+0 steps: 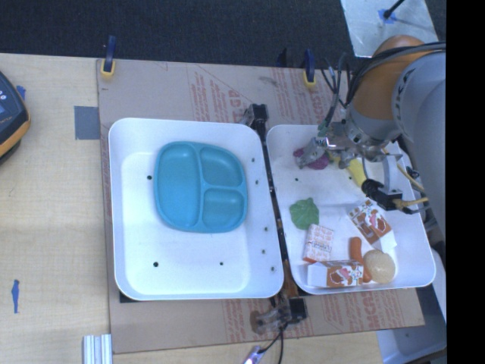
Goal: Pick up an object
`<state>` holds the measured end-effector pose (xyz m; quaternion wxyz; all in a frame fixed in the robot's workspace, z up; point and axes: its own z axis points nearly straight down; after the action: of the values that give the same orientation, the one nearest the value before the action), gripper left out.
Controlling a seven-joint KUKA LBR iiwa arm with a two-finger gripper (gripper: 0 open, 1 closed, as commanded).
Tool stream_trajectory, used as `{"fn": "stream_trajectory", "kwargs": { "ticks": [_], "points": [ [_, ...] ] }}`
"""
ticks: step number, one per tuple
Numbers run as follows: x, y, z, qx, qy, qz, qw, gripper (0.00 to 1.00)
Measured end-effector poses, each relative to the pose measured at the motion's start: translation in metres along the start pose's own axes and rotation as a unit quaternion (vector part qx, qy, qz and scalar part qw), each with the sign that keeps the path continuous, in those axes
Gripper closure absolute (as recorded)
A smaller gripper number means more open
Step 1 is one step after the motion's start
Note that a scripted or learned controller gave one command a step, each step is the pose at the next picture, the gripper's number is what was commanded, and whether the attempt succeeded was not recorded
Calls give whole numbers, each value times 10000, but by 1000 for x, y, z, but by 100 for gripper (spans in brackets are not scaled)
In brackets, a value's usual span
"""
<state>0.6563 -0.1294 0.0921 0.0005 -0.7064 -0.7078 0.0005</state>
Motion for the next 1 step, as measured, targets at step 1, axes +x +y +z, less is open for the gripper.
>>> {"fn": "stream_trajectory", "kwargs": {
  "ticks": [1],
  "points": [
    [21,0,0,16,4,-15,10000,0]
  ]
}}
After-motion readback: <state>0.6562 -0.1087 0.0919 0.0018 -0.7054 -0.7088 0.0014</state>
